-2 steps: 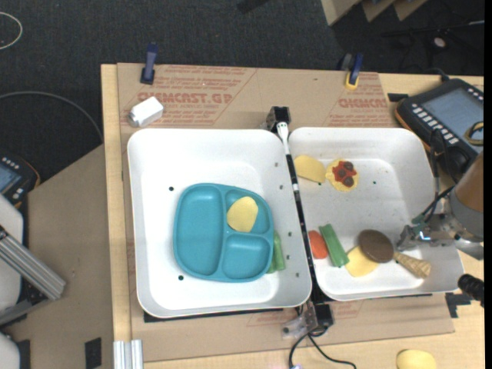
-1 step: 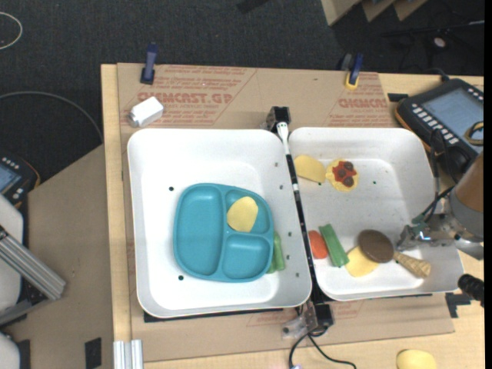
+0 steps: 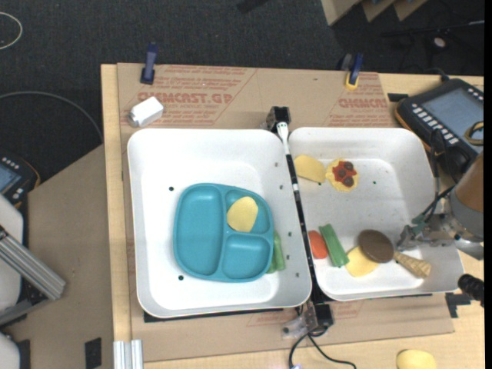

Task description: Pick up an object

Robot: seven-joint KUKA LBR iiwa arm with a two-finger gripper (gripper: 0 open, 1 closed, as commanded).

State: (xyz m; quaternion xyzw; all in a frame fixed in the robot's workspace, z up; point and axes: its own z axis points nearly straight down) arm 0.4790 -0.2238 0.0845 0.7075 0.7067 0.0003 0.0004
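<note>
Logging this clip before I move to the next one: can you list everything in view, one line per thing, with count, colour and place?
bins: 2, white, side by side on the bench
tray: 1, teal, three compartments, in the left bin
yellow piece: 1, in the tray's upper right compartment
green piece: 1, against the tray's right edge
yellow slice: 1, top of the right bin
pizza piece: 1, yellow with red topping, beside the slice
orange piece: 1, right bin, lower left
green stick: 1, next to the orange piece
brown disc: 1, on a yellow piece
cone: 1, tan, right of the disc
clamps: 2, blue, back edge of the bench
gripper: 1, grey, at the right bin's right side
</note>
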